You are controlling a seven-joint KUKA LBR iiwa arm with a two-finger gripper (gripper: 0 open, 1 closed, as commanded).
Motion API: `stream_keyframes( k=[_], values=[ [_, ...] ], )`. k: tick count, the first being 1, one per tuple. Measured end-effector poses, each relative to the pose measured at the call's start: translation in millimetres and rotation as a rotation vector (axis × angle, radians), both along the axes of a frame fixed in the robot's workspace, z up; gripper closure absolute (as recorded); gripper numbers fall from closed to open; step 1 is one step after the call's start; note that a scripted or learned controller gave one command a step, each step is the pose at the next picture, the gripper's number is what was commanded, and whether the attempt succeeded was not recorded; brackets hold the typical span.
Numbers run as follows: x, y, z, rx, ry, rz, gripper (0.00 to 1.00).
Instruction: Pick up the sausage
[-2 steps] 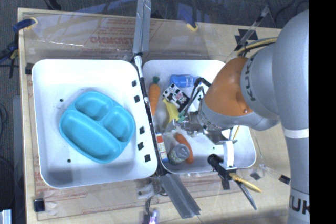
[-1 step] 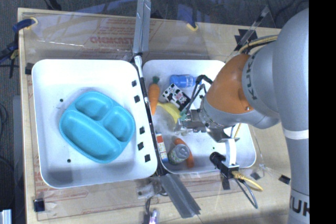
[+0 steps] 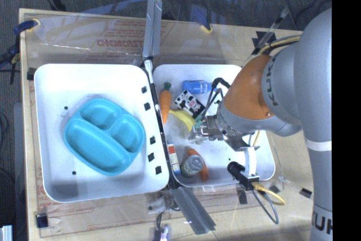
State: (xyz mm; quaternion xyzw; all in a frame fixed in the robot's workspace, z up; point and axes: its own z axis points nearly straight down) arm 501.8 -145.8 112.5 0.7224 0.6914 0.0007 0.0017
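The sausage [image 3: 198, 162] lies near the right bin's [image 3: 265, 169] front edge, long axis running back-left to front-right, touching a can [image 3: 192, 165]. The gripper [image 3: 204, 128] hangs above; finger state unclear.

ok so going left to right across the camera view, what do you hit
white left bin → blue divided plastic plate → orange carrot → yellow banana → grey arm's orange wrist band
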Motion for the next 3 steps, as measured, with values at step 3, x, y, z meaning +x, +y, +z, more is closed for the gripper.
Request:
stream_keyframes(
  k=[3],
  values=[
    [-23, 88, 89, 0.003, 0.004, 0.034, 1.00]
  ],
)
